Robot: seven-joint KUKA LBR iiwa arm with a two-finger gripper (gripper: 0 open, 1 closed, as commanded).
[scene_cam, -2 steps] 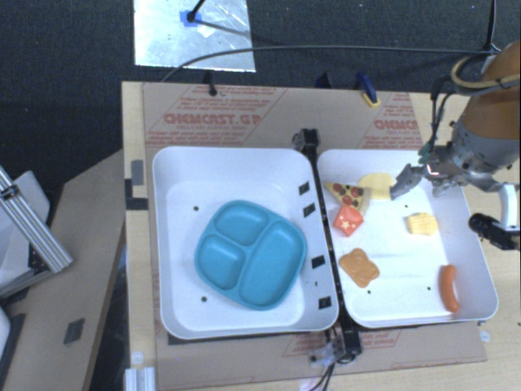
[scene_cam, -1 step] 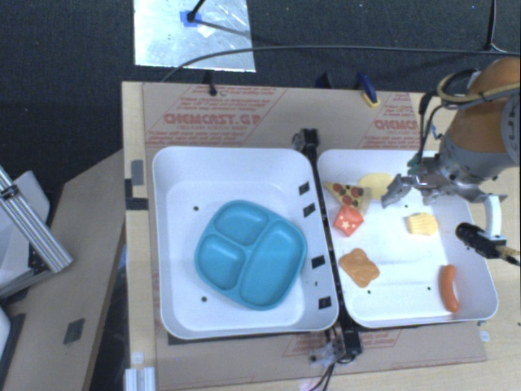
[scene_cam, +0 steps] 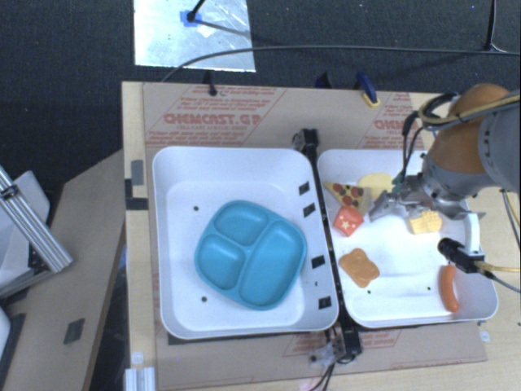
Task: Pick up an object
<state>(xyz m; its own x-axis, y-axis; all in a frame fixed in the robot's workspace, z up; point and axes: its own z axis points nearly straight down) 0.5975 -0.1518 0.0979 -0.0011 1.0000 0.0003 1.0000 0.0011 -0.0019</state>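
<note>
Right bin: hand near far edge, grip state unclear; open floor centre.

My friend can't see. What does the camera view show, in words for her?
A grey robot arm reaches into the right white bin, its gripper low among toy foods: a pizza slice, red cube, waffle, toast and hot dog. The left bin holds a blue divided plate.
</note>
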